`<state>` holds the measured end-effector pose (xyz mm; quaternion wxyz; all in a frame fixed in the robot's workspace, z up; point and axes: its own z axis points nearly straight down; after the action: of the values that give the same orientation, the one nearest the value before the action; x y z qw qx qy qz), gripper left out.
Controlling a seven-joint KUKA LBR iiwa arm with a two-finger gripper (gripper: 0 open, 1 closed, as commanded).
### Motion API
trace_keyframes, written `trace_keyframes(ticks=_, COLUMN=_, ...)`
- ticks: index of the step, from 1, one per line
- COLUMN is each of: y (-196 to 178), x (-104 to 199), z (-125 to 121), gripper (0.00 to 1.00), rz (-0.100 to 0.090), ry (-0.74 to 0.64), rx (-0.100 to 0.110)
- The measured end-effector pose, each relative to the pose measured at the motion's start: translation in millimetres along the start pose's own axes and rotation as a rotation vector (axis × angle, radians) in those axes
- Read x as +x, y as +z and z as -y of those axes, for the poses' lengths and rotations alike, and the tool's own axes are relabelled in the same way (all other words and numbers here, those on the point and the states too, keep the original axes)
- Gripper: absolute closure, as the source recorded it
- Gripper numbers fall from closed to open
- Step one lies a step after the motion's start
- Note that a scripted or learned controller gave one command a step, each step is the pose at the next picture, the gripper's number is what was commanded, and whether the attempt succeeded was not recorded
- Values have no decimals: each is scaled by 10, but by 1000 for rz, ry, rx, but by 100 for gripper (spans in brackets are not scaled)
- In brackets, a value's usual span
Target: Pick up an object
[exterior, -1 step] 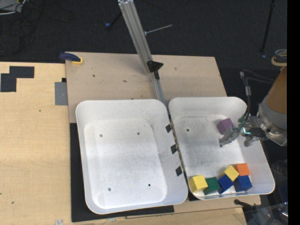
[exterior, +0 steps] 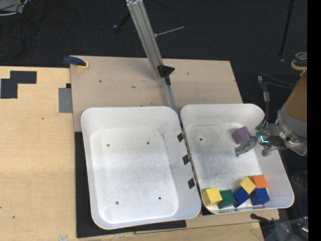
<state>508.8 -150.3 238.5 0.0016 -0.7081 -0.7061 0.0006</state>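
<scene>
Gripper [exterior: 251,145] of the grey arm [exterior: 296,119] sits low over the right-hand shallow white plastic bin [exterior: 220,119], reaching in from the right edge of the camera view, with a small green light glowing on its body. One grey finger [exterior: 246,147] points left and down toward the bin floor; whether the jaws are spread or pressed together cannot be told from this slant. A small purple cube [exterior: 241,133] lies just beside the gripper, at its upper left, in the upper right part of that bin; it appears to touch or nearly touch the finger, but it is not seen between the fingers.

Along the bin's near edge lies a cluster of small blocks: a yellow block [exterior: 212,195] at the left, a green block [exterior: 226,199] next to it, a blue block [exterior: 241,197], a second yellow block [exterior: 247,185] above it, an orange block [exterior: 259,181], and a second blue block [exterior: 260,197] at the right end. They lie close together, well apart from the gripper.

The left-hand shallow white plastic bin [exterior: 133,164] stands beside the right one. A slanted aluminium rail [exterior: 148,39] rises behind the bins from the wooden bench [exterior: 150,82].
</scene>
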Motion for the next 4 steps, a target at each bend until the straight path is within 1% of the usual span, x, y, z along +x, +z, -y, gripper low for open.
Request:
trace_keyframes(ticks=1, y=438, x=34, z=7, gripper=0, rz=-1, ry=-1, rx=5)
trace_keyframes(ticks=2, y=992, x=-26, z=103, gripper=0, rz=-2, ry=-1, rx=7)
trace_keyframes(ticks=3, y=1471, x=-23, z=95, gripper=0, rz=-1, ry=-1, rx=-2)
trace_keyframes(ticks=4, y=1366, x=-32, z=101, gripper=100, rz=-2, ry=7, rx=0)
